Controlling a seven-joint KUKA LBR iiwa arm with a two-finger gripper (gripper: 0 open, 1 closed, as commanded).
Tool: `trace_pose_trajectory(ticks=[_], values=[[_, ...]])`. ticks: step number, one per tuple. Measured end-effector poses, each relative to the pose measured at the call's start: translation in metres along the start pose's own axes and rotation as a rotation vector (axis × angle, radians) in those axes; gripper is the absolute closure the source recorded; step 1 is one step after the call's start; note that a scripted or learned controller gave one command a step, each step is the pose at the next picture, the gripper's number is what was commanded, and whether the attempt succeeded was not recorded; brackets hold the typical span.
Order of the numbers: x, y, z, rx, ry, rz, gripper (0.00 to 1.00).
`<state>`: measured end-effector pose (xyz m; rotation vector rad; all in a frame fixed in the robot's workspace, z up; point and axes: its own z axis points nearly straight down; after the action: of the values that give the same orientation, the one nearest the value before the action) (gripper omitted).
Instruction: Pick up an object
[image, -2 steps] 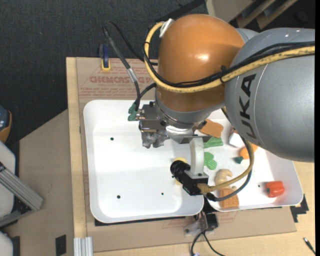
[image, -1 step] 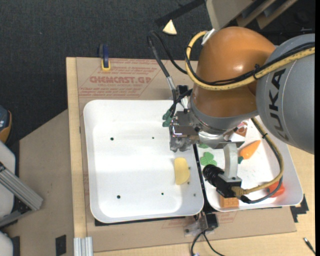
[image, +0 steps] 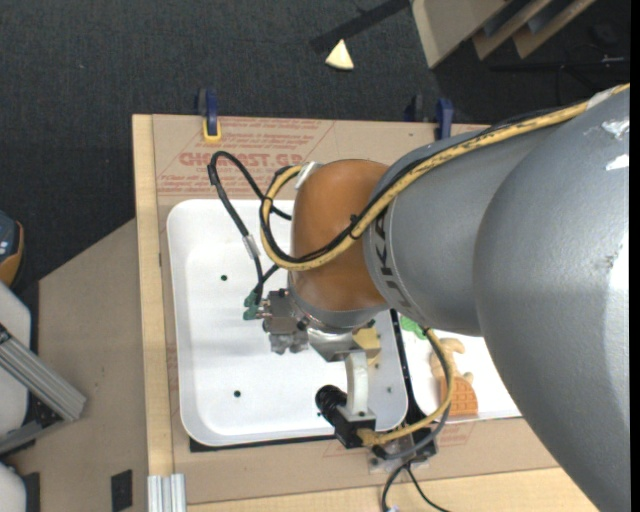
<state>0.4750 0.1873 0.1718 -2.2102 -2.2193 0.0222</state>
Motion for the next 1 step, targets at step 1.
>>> trace_pose_trajectory(ticks=[1], values=[[0.0074, 0.0097, -0.0419, -0.02, 0.005, 0.003, 1.0]])
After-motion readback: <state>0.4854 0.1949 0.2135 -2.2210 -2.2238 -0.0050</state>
